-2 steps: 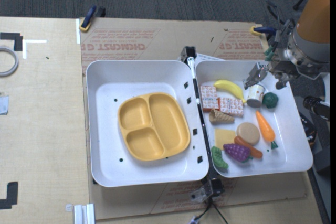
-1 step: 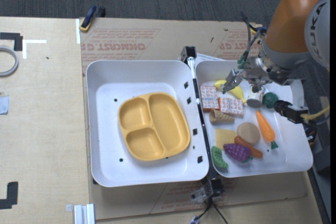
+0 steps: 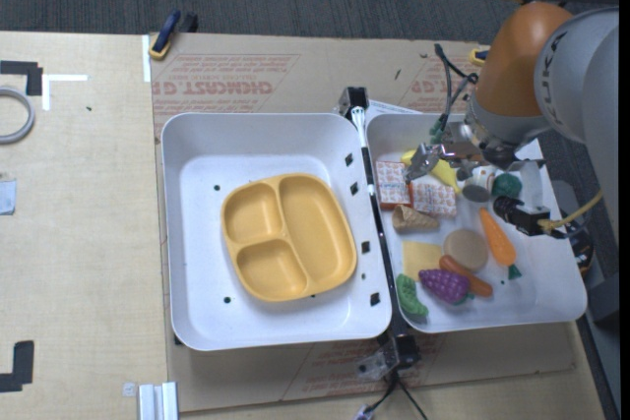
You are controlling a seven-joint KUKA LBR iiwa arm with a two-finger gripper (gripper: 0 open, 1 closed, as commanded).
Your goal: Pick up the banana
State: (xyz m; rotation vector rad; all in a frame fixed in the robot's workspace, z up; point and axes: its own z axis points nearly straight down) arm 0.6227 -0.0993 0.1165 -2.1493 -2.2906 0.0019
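On the far left, the tan bench (image 3: 79, 241) has a grey ring (image 3: 14, 116) at its edge, near 9 o'clock. A blue clip (image 3: 165, 32) lies up near 11 o'clock.

Next comes the left bin (image 3: 187, 211). It is white. A yellow plate (image 3: 287, 236) with three parts sits in the middle of it.

The right bin (image 3: 551, 295) touches the left bin's side. It holds many toy foods. At the bin's 9 o'clock side is a red and white box (image 3: 391, 182). Beside it is a white packet (image 3: 435, 197), and just below that is a brown cone (image 3: 413, 219). A flat yellow cheese slice (image 3: 423, 258) lies lower down. At 7 o'clock is a green pickle (image 3: 411, 298). Just beside it are purple grapes (image 3: 445, 285), and an orange sausage (image 3: 465, 275) touches them. A tan round cookie (image 3: 466, 249) sits above. An orange carrot (image 3: 498, 238) lies at the bin's 3 o'clock side.

The banana (image 3: 445, 174) is at the top of the bin, near 12 o'clock. Just a small yellow bit shows, under the gripper (image 3: 425, 159).

The gripper hangs right over the banana. I cannot tell if its jaws are open or closed, or if they hold anything. The big grey arm (image 3: 581, 74) with its orange band (image 3: 517, 49) comes in from 2 o'clock.
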